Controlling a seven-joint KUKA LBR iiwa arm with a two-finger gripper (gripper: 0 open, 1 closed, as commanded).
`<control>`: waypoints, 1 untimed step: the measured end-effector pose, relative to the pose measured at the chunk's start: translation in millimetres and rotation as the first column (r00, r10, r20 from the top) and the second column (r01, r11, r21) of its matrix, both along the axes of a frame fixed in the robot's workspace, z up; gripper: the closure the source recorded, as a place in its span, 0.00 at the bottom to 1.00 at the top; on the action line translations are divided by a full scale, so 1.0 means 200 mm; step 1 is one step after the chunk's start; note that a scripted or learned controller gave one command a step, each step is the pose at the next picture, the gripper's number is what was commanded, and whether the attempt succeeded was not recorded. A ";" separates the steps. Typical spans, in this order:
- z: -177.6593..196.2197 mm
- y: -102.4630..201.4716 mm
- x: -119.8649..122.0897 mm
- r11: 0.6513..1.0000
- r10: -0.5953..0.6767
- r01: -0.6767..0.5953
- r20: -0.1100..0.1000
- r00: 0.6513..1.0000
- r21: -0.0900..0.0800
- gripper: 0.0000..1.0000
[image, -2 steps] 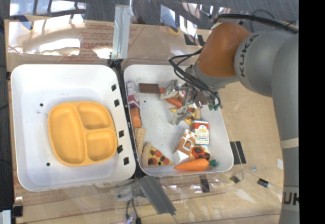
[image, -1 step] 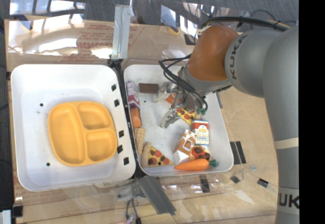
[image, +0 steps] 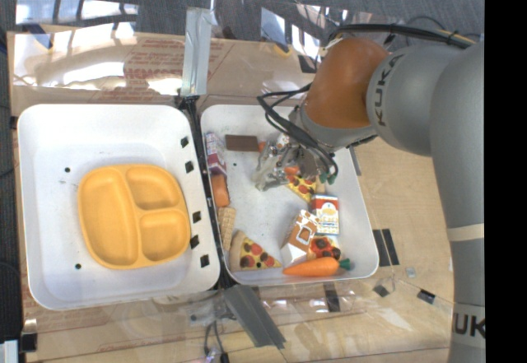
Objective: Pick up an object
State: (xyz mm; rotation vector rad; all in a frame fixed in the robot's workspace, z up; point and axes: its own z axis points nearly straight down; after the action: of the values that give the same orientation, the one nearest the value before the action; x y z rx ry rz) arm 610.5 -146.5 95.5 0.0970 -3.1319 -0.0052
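Arm (image: 428, 106): grey with an orange band above the wrist, reaching in from the right and bending down over the upper part of the right bin.
Tabletop (image: 403, 188): tan surface carrying both bins, showing to the right of the tool.
Left bin (image: 41, 131): shallow and white, well to the left of the tool, just beside the right bin.
Right bin (image: 362, 246): shallow and white, directly under the tool, holding all the small toy food pieces.
Yellow tray (image: 132, 215): three compartments, lying flat in the left bin, well to the left of the tool.
Tool (image: 276, 168): metallic, lowered into the upper middle of the right bin; whether its fingers are apart or together cannot be told, and nothing is seen held between them.
Carrot (image: 311, 267): orange, lying along the bin's lower edge, below the tool.
Pizza slice (image: 254, 254): below and slightly left of the tool, near the lower left corner of the right bin.
Juice carton (image: 326, 215): orange and white, below and right of the tool.
Small pizza piece (image: 301, 183): just beside the tool, on its lower right.
Ice cream cone (image: 226, 221): along the bin's left wall, below and left of the tool.
Brown block (image: 240, 141): just up and left of the tool.
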 end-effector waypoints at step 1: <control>0.77 -0.03 0.01 1.000 0.006 -0.006 0.021 1.000 -0.007 1.00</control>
State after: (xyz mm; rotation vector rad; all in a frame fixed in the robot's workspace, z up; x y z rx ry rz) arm 612.6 -151.8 248.9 0.1071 -3.1523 0.0060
